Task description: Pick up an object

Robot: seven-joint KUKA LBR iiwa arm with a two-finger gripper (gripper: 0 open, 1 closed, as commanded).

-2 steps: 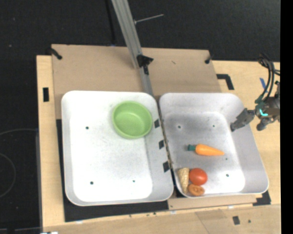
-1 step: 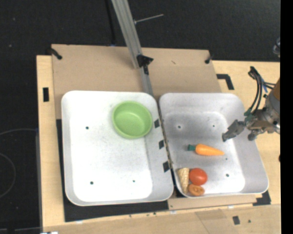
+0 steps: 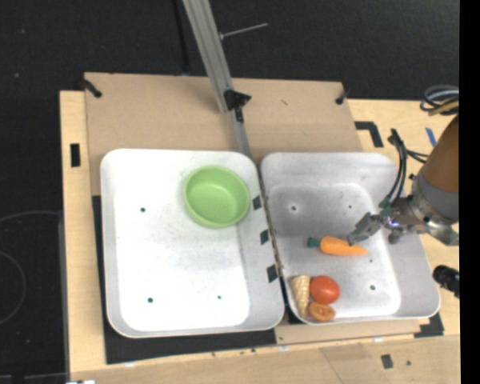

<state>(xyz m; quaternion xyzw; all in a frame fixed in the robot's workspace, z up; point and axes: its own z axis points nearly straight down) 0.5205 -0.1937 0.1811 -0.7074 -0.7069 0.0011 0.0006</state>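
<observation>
An orange carrot [image 3: 342, 247] with a green stem end lies in the middle of the right bin [image 3: 304, 182]. Near that bin's front edge sit a red tomato [image 3: 325, 289], a small orange-brown piece [image 3: 321, 312] just in front of it, and a pale cone-shaped item [image 3: 302, 292] to its left. A green bowl [image 3: 217, 197] stands upright in the far right part of the left bin [image 3: 144, 278]. My gripper [image 3: 374, 226] hangs over the right side of the right bin, just right of the carrot's tip, with nothing visible between its fingers.
A grey metal pole [image 3: 212, 50] slants up from the bench behind the bins. The brown board [image 3: 168, 110] lies under and behind both bins. Cables [image 3: 440, 98] show at the far right.
</observation>
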